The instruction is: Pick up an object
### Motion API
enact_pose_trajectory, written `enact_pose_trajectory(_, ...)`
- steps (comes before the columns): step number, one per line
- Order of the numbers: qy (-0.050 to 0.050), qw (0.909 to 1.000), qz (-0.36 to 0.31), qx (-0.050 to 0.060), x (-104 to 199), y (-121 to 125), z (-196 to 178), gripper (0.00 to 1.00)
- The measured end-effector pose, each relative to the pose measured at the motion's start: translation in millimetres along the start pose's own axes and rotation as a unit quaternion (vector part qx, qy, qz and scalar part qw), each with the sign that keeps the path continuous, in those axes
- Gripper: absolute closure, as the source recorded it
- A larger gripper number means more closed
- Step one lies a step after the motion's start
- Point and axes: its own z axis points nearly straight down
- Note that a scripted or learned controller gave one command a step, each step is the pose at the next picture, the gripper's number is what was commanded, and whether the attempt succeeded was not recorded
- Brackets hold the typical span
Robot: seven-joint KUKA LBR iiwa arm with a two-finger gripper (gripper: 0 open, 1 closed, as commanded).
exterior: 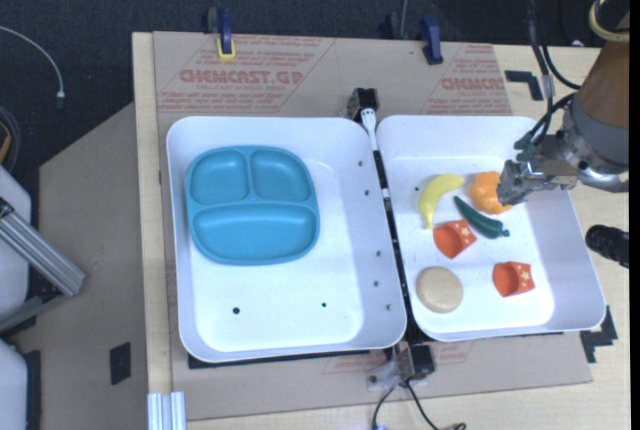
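On my feed, nearest the camera and to the gripper's lower left, a round beige piece (439, 288) lies in the right bin (560, 318), close to its near wall. Beside it, almost straight below the gripper, sits a red block (513, 278), well apart from the tool. A step farther in, a second red piece (455, 238) sits to the gripper's lower left, touching the tail of a dark green pepper-like thing (480, 218) that slants up toward the gripper. Just left of that, a yellow banana (437, 195) curves down.

The gripper (518, 183) is low over the right bin, at the right edge of an orange ball (486, 192), which lies immediately to its left and looks to be touching or very nearly touching the tool. I can't make out from this angle how the tool is set, and I see nothing lifted in it; the ball looks to rest on the bin floor.

Far to the gripper's left, the left bin (300, 318) holds a blue divided plate (254, 205) in its far half. Beyond both bins, two blue clamps (225, 33) grip the board's far edge.
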Motion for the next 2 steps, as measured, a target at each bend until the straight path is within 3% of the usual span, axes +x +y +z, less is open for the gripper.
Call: enact_pose_trajectory(2,0.0,1.0,0.001,0.001,96.0,21.5,6.4,1.0)
